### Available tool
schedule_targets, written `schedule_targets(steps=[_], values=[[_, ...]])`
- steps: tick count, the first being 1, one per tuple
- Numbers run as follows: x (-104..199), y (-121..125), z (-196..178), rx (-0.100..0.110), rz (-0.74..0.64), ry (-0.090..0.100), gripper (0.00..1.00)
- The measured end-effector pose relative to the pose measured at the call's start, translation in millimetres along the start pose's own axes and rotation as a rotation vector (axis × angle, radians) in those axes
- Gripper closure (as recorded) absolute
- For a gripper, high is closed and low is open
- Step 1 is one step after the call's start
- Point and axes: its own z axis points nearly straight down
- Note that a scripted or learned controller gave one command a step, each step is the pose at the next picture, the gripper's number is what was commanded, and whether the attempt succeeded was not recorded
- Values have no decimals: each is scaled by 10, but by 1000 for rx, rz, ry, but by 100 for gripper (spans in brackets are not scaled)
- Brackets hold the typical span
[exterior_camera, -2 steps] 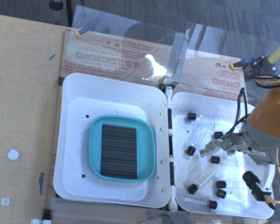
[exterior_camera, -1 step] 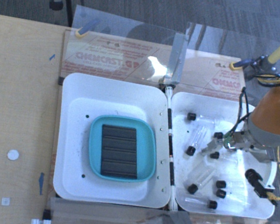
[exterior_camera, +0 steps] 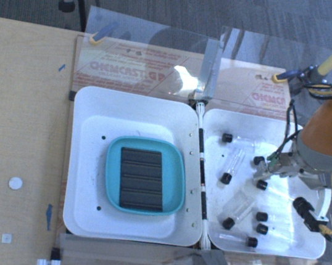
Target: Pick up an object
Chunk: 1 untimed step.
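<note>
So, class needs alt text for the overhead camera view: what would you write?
A grey arm reaches from the right, its tool low over the right bin of scattered clear black-capped vials. The left bin holds a teal tray with a dark ridged insert.

One camera looks down from above the bench at a slant, set back far enough to take in both white bins: the left bin sits mid-frame, the right bin runs toward the right edge. The bench's near edge lies at the bottom, floor at the far top. The arm enters from the right.
</note>
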Motion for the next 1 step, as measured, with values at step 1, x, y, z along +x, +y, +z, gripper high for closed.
schedule_targets(steps=[1], values=[[415,269,-1318,11,15,1,100]])
